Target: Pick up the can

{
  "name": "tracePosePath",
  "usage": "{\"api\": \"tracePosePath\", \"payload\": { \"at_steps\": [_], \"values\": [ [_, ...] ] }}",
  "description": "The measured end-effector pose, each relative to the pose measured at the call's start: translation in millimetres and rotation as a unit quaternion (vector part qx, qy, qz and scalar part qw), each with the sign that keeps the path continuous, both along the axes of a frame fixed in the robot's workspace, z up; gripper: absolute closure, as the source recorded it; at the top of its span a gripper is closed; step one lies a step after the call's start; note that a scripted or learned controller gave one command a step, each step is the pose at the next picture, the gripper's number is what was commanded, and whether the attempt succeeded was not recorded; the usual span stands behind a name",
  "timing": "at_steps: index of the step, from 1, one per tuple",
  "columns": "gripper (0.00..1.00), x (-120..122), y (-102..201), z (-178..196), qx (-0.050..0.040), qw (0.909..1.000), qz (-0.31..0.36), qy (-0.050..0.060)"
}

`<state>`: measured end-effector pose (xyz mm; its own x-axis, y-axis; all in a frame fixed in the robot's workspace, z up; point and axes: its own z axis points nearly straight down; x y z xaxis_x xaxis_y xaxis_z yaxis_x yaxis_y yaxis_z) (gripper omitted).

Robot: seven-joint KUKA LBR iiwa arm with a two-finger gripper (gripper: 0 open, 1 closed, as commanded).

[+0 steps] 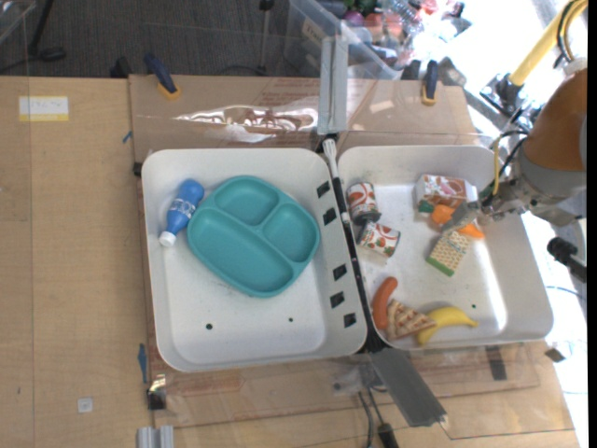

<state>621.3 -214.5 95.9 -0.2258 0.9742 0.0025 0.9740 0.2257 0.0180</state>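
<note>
So the can is lying on its side in the right bin, up at about 10 o'clock, right against the divider between the two bins. Just below it sits a small red-and-white carton. The gripper is over at roughly 2 o'clock in that bin, well apart from the can, down by an orange item and a red-and-white packet. Honestly can't tell how wide it's open or whether it's got anything. The left bin has a teal divided plate and a blue bottle.
</note>
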Motion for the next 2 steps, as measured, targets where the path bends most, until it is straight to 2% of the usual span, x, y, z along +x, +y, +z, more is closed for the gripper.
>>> {"api": "tracePosePath", "payload": {
  "at_steps": [1, 2],
  "values": [
    [0.0, 7.5, 6.5, 0.6, -0.0053, 1.0, 0.005, -0.002],
    [0.0, 13.5, -0.2, 0.3, -0.0001, 0.9999, 0.017, 0.0]
  ]
}}
